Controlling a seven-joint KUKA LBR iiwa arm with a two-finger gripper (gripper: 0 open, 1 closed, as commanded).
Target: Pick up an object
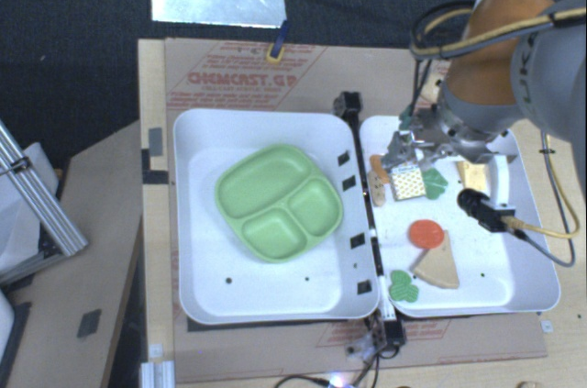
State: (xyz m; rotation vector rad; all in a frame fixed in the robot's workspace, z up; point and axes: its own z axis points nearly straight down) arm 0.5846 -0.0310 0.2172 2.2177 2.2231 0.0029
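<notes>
Nearest us, at the near edge of the right bin point(537, 285), we see a small green leafy piece point(402, 287) beside the divider, and just right of it a tan wedge point(438, 270) shaped like a slice of bread or cheese. Touching the wedge's far tip is a flat orange-red disc point(426, 234). Farther back lies a pale yellow square with a dotted, waffle-like face point(409, 183); a second green piece point(434, 183) sits against its right side, and a thin orange strip point(378, 177) lies along the divider to its left. A tan piece point(472, 174) shows farther right, partly under the arm.

Our hand point(402, 151) hangs just over the far edge of the yellow square; whether it is released or clenched we cannot tell, and we see nothing between its tips. A black cable end point(477, 207) juts out right of the disc.

On the left, the other bin point(197, 285) holds a light green three-compartment plate point(279, 203), lying flat and slightly turned. Both bins rest on the worktop point(248, 74).
</notes>
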